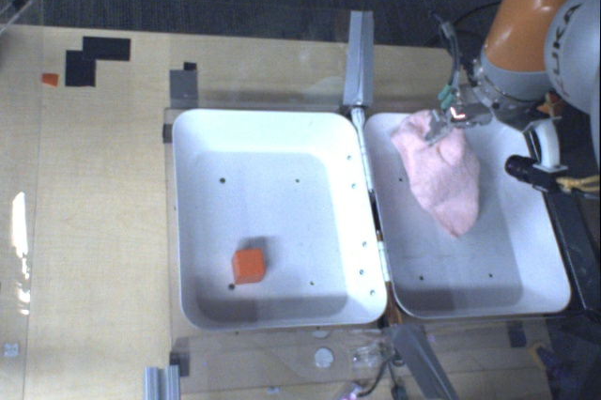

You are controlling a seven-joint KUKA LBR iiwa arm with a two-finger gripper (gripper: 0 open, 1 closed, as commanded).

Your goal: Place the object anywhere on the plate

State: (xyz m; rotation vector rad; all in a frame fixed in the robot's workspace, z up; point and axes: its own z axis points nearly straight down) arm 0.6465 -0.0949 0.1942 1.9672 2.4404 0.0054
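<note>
Object: pink cloth (439,171), crumpled, in the right bin (526,285), upper-middle right of the frame.
Cloth attitude: it appears to hang or drape from its upper end; long axis runs from the upper left, by the gripper, down to the lower right.
Gripper: gripper (451,116) sits at the top of the cloth, upper right of the frame, just below the orange band (526,13) of the arm.
Gripper state: fingers look drawn together on the cloth's upper edge, with fabric bunched at the tips; judged clamped on the cloth.
Key relation: the cloth lies directly below and slightly lower right of the gripper, touching it at the top.
Plate: no plate can be identified with certainty; the white bins are the only receiving surfaces.
Left bin: left bin (282,145) holds one small orange block (249,266), lower left of its floor, well apart from the cloth.
Judgement: the coming move depends on the grip at the cloth's top edge; a thin pinch may slip.
</note>
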